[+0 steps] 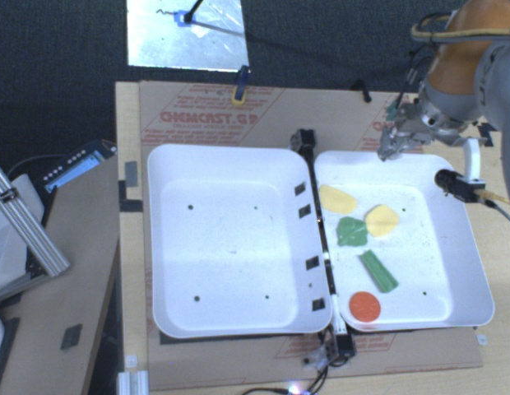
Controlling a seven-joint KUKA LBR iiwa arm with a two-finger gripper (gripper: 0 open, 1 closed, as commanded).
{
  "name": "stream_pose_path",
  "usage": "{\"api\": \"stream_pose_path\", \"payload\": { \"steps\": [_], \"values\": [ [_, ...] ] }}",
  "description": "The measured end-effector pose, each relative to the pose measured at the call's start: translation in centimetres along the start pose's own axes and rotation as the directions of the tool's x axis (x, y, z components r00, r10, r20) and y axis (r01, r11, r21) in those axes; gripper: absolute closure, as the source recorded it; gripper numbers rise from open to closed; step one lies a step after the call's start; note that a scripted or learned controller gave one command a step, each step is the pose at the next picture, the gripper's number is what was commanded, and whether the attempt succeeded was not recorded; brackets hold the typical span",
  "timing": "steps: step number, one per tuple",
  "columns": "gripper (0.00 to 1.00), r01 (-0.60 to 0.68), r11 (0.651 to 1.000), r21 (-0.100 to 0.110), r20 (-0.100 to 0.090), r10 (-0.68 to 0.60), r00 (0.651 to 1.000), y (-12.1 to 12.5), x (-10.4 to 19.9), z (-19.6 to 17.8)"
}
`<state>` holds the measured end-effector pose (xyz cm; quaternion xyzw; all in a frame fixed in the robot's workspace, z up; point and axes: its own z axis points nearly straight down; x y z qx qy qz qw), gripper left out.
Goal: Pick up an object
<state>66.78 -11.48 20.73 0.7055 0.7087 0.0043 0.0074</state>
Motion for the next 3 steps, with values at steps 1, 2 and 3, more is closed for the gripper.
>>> {"api": "stream_pose_path", "payload": {
  "steps": [1, 2, 3],
  "values": [
    [1.0, 0.004, 1.0, 0.012, -0.005, -0.004, 1.0, 0.2, 4.8, -1.6],
    [1.0, 0.008, 1.0, 0.01, -0.008, -0.008, 1.0, -6.0, 13.9, -9.1],
    [1.0, 0.003, 1.0, 0.001, -0.007, -0.003, 1.0, -9.0, 14.6, -22.3]
  ]
}}
